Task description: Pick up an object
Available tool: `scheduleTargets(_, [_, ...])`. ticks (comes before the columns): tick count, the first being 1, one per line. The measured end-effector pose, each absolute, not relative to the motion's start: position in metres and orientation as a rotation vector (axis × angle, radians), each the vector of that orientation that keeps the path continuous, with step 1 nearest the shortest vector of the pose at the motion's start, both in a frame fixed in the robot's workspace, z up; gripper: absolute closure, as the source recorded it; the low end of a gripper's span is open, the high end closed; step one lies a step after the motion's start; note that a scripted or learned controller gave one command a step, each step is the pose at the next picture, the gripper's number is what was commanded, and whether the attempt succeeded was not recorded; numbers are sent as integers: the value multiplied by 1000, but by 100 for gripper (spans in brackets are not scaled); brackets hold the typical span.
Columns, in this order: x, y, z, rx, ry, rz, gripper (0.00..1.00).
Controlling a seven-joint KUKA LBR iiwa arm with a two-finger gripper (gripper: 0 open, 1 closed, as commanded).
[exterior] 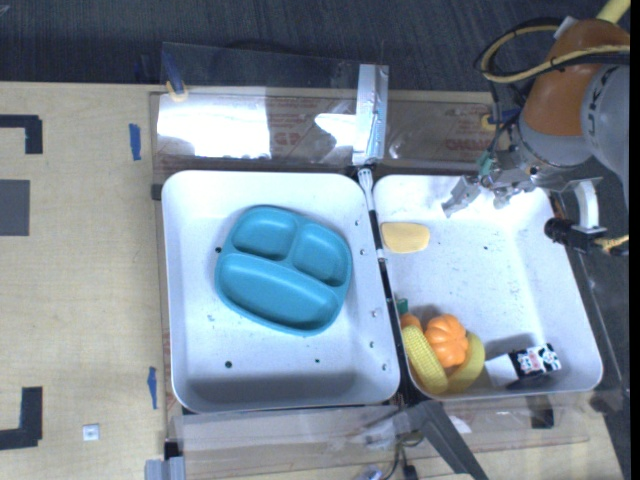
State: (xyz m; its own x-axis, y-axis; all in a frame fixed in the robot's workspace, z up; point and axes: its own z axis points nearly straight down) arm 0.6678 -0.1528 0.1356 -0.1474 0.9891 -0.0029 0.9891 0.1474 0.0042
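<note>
Two bins sit side by side on the table (70, 298). The left bin (190, 363) holds a divided tray (285, 268). In the right bin (530, 288), a small pale piece (404, 236) lies far left; a pumpkin (447, 339) on a corn cob (422, 360) lies near left; a small box (536, 362) lies near right.

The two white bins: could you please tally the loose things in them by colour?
Blue: 1, the blue plastic divided plate
Yellow: 2, the pale yellow oval piece and the yellow toy corn cob
Orange: 1, the orange toy pumpkin
Black-and-white: 1, the small black-and-white block
Total: 5
</note>
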Motion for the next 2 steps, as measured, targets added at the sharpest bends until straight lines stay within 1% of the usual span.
scheduleTargets(1, [670, -151, 147, 2040, 2376, 6, 100])
scheduleTargets(2, [669, -132, 268, 2266, 2166, 7, 100])
